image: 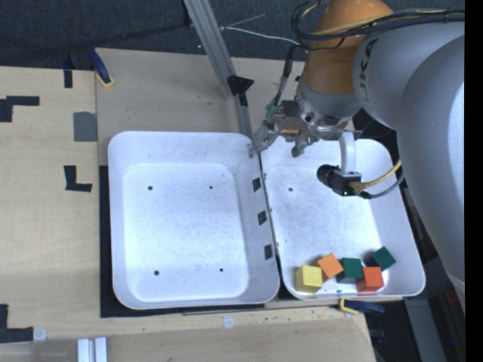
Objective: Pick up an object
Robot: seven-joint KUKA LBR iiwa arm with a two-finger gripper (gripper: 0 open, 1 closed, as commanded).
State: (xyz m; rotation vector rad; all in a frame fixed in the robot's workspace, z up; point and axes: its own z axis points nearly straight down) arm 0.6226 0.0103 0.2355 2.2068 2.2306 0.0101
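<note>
The gripper (281,140) hangs over the far left corner of the right bin (392,236), close to the wall shared with the left bin (132,217), its fingers apart with nothing between them. The blocks sit well away at that bin's near edge: a yellow block (309,277), two orange blocks (330,265) and two green blocks (352,268), bunched together.
</note>
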